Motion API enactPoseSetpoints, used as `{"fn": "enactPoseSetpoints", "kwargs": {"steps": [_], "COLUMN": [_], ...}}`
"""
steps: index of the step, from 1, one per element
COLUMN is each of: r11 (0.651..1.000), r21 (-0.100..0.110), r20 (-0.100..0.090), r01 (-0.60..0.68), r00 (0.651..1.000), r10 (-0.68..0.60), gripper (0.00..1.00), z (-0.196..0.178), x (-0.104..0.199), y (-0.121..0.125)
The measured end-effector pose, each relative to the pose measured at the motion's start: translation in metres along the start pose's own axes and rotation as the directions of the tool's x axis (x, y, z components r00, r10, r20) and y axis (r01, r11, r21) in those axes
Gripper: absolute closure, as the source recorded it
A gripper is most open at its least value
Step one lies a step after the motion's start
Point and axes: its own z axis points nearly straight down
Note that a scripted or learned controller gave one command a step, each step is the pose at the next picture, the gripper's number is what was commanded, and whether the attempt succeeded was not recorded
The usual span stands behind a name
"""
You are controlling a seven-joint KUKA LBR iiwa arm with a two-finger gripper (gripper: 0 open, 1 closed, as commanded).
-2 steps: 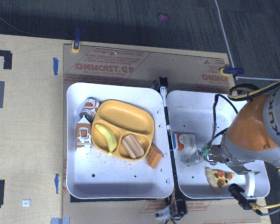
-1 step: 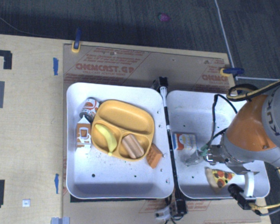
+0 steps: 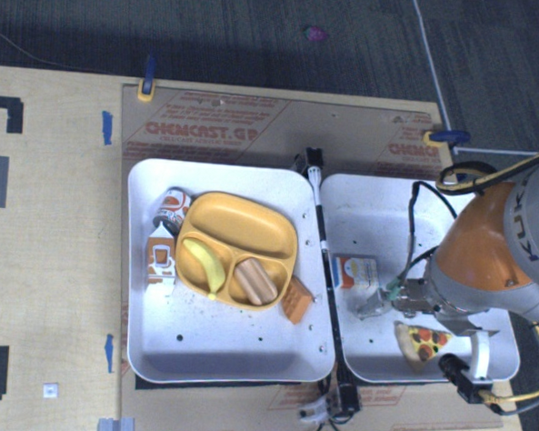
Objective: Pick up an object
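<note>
Right white bin — hand over clear packet, grip unclear.

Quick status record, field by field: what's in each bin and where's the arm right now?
left bin: yellow divided plate holding banana and hot dog; small can, carton, brown wedge beside it
right bin: white packet, pizza slice
arm: over the right bin
gripper: low beside the packet, grasp unclear
</note>
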Motion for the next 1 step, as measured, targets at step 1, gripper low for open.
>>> {"fn": "enactPoseSetpoints", "kwargs": {"steps": [1], "r11": [1.000], "r21": [0.000], "r20": [-0.001], "r01": [0.001], "r00": [1.000], "r10": [-0.001], "gripper": [0.00], "z": [-0.0001], "x": [-0.0009], "y": [0.0000]}}
